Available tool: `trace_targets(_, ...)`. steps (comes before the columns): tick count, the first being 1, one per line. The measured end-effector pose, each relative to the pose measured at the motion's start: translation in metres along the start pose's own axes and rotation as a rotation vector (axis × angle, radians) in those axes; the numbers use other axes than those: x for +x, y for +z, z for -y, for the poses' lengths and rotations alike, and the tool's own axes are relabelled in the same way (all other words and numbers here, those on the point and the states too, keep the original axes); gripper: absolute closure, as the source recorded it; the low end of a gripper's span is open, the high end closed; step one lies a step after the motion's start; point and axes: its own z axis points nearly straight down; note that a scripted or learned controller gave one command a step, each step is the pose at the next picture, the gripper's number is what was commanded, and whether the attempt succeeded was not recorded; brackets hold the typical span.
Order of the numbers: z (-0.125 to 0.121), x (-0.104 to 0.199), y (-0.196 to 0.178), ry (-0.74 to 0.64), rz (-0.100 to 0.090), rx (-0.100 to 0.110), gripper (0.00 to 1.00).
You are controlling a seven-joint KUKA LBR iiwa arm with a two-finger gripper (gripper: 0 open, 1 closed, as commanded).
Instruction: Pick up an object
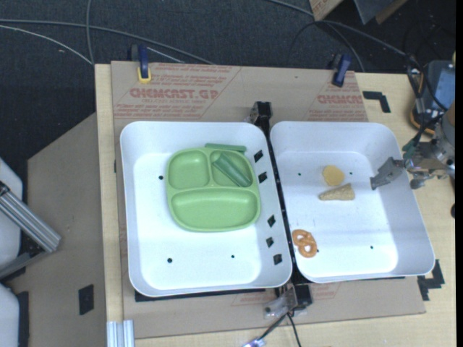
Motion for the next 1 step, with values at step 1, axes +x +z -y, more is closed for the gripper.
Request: trace_targets(1, -0.0043, -0.0056, 0.0594, 0.001, -0.002, 0.004, 0.0)
